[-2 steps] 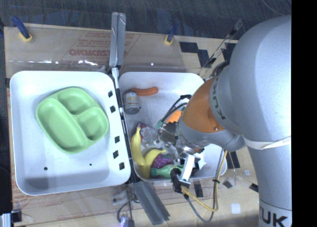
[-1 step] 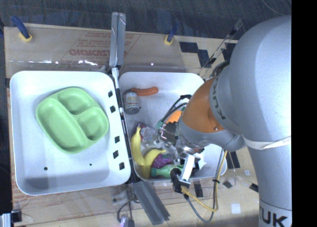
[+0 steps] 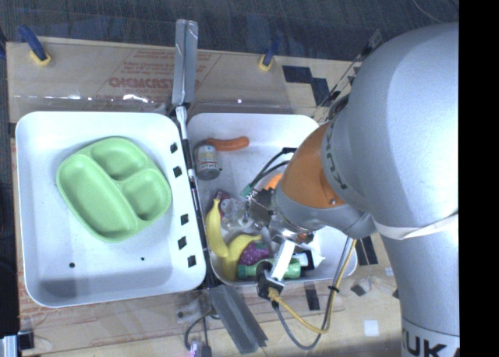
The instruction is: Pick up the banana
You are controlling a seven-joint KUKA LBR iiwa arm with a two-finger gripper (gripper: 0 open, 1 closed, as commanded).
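Running far-to-near, the banana [image 3: 214, 231] seemingly hooks rightward at bottom.

"uka" on arm base [image 3: 429, 341], red cardbd print [image 3: 148, 76] illeg.

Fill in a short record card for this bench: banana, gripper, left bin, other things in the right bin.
banana: lies in the right bin, along its left wall
gripper: over the right bin, close beside the banana
left bin: holds a green plate
other things in right bin: sausage, tin, grapes
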